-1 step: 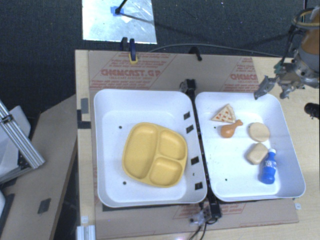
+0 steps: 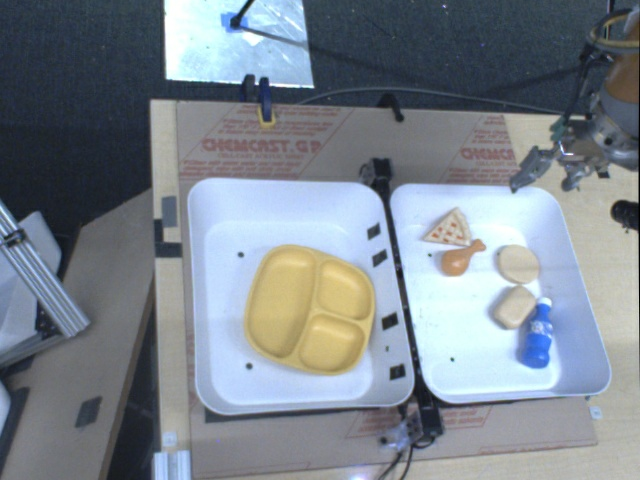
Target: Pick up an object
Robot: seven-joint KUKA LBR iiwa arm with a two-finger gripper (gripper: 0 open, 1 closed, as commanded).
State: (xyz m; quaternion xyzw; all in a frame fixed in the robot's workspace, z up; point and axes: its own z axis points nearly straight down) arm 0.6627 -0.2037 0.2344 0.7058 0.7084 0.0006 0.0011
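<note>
Hovering above the right bin (image 2: 575,268), the gripper (image 2: 553,168), seemingly open, clears five items; one yellow tray (image 2: 310,308) sits left.

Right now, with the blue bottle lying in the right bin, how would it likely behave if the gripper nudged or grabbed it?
The blue bottle lies on its side, so its rounded body would probably roll under a sideways nudge. Its surface looks smooth, like plastic, so it may slip between fingers. It lies very close to the tan block, which a push could bump. The gripper is at the bin's far edge.
</note>
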